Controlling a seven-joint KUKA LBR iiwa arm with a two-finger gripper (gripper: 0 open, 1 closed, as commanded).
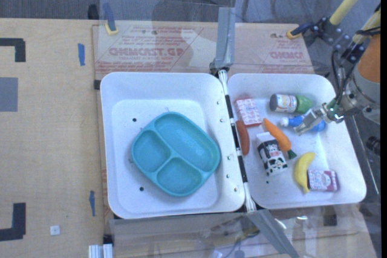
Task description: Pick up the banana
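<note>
Far to the left of the jaws (318,119) you have the left bin (115,90), which holds a teal divided plate (175,154) and nothing the task needs. Moving toward the jaws into the right bin (351,190), you meet a red sausage (243,136) along the left wall, a pink-and-white packet (248,110) above it, then a black-and-white carton (272,154) with a carrot (277,134) lying just above it, its tip pointing toward the jaws. A bottle (289,103) lies on its side up and left of the jaws, near them, and a small blue object (297,122) sits right at their tips; you cannot tell from here whether they touch it. The banana (303,170) lies below the jaws and slightly left, apart from them, resting on the bin floor with a small pink box (322,180) touching its right side. You cannot tell whether the jaws are spread or closed at this angle, but nothing shows clearly between them. As for progress, judge the task as barely begun: the banana is untouched and not lifted. What remains is the whole of it: bring the jaws toward the near side of the bin, set them over the banana, close, and lift. The pink box crowding it on the right may hinder a clean grip.
</note>
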